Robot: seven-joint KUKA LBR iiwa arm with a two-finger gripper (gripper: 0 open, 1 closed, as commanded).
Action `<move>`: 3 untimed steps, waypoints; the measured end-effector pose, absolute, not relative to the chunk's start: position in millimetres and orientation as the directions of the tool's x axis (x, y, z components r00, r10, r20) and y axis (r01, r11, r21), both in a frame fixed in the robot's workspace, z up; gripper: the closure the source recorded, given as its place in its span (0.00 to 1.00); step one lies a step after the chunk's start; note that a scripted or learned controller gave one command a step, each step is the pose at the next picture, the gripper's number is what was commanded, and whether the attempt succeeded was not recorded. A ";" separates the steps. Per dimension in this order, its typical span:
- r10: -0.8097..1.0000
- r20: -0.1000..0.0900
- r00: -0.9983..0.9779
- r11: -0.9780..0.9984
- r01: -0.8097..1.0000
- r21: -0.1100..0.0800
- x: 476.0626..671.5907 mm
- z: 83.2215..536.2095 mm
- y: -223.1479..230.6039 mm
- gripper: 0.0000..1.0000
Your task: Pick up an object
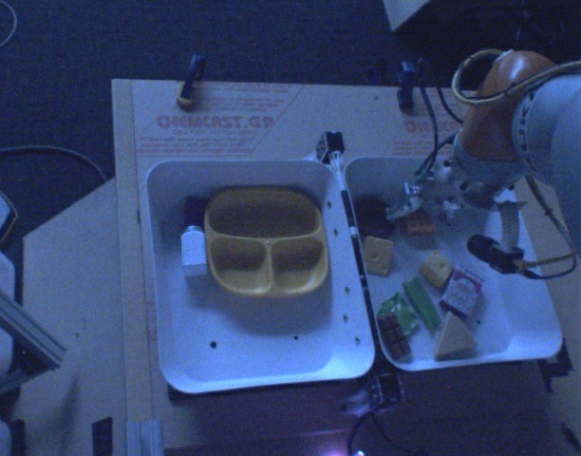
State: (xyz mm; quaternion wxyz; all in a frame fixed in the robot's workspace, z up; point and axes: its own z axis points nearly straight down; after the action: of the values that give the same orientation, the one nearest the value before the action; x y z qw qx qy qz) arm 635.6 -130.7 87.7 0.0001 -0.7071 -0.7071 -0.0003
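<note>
The grey 2-finger gripper (411, 209) is seen low over the far end of the right shallow white plastic bin (542, 326), just above a small orange block (421, 224); whether anything is gripped cannot be told in the dim light. Nothing is seen lifted, so the pick is judged not yet done. The yellow 3-compartment plastic tray (267, 240) is left in the left white bin (177, 350), and a dark object (371, 214) beside the gripper cannot be identified.

yellow tray (266, 242) in left bin (167, 283) | arm (518, 122) over right bin (533, 326)

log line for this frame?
arm: over right bin | gripper: low, by orange item | grasp: unclear | yellow tray: left bin
</note>
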 end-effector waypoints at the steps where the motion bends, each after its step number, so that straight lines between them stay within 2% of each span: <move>1: 1.000 -0.001 0.000 0.000 1.000 0.007 637.0 98.7 -130.6 1.00; 3: 1.000 -0.002 -0.002 0.002 1.000 0.009 635.3 204.4 -118.6 1.00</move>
State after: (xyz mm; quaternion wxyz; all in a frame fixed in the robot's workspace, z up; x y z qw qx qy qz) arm 635.3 -118.6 204.4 -0.0037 -0.7064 -0.7078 -0.0024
